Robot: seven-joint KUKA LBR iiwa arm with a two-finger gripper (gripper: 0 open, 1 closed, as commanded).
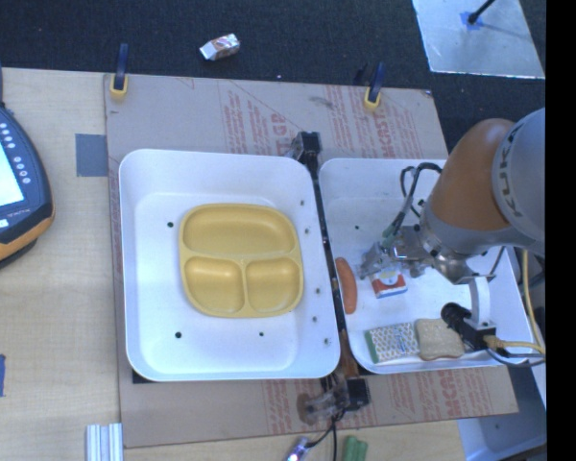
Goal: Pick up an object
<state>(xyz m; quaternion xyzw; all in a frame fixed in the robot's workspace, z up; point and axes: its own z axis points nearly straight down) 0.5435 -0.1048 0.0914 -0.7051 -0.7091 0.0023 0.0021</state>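
My gripper (391, 262) is low in the right bin (365, 200), reaching in from the right under the orange wrist band. Directly beneath it lies a small red, white and blue carton (392, 287), partly covered by the gripper. An orange-red sausage (347, 284) rests along the bin's left wall, a short way left of the gripper. A green patterned sponge (391, 342) and a tan bread-like piece (439, 338) lie by the bin's front edge. Whether the carton is between the fingers cannot be made out.
The left bin (144, 257) holds a yellow divided plate (240, 258). A teach pendant (10, 185) lies at the far left of the bench. A crumpled wrapper (220, 47) sits on the dark floor behind. Black cables (480, 334) trail at the right bin's front right.
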